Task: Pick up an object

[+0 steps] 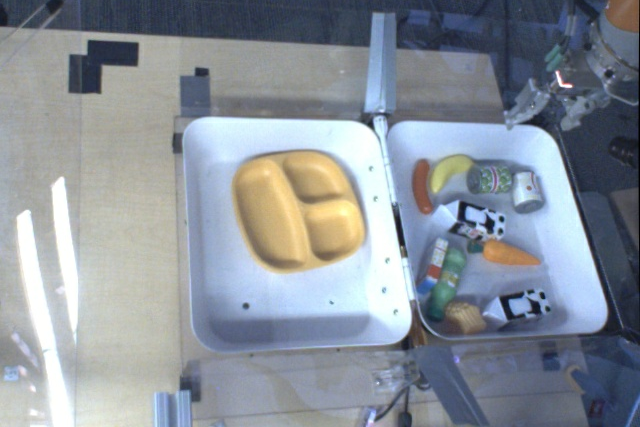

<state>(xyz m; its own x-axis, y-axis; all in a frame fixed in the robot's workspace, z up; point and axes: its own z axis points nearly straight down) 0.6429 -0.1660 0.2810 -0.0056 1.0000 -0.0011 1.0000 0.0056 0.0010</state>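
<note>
Objects heaped in right bin (572, 245), tool (548, 105) open, empty, above bin's far corner

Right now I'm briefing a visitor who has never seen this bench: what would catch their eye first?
Most likely the yellow divided tray, alone in the left bin. Next, the heap of small things in the right bin: a banana, an orange carrot and a can among them. The hand hovers above that bin's far right corner.
</note>
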